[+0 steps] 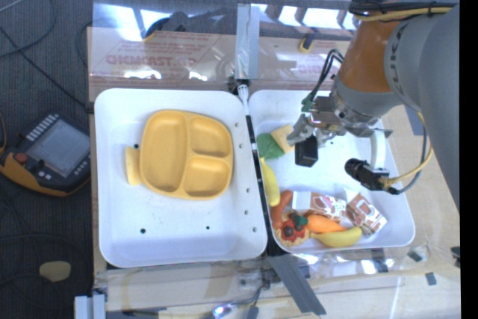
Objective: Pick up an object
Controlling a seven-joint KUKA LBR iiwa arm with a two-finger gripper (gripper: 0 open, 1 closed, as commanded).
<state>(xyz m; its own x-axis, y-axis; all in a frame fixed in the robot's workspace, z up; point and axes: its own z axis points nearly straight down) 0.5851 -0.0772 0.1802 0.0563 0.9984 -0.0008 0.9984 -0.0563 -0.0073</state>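
The grey arm with its orange band is reaching in from the right and hanging over the right bin (403,235), with the gripper (307,152) pointing down above the bin's upper-left part. Its dark tip is sitting just beside a pale yellow sponge-like piece (281,137) and a green item (269,146) at the bin's left wall; whether the fingers are spread or closed is hard to make out from this slant, and nothing is visibly sitting between them. Most of the objects are lying along the near edge of the right bin: a yellow banana (340,237) at the front, an orange carrot (323,223) touching it, a red and orange toy fruit cluster (291,228) to their left, and two small red-and-white packets (364,213) just behind. A slim yellow piece (269,181) is lying along the divider between the bins. In the left bin (119,235) a yellow divided tray (185,153) is resting flat near the middle. A handheld pendant (46,153) is lying on the floor, well apart to the left.
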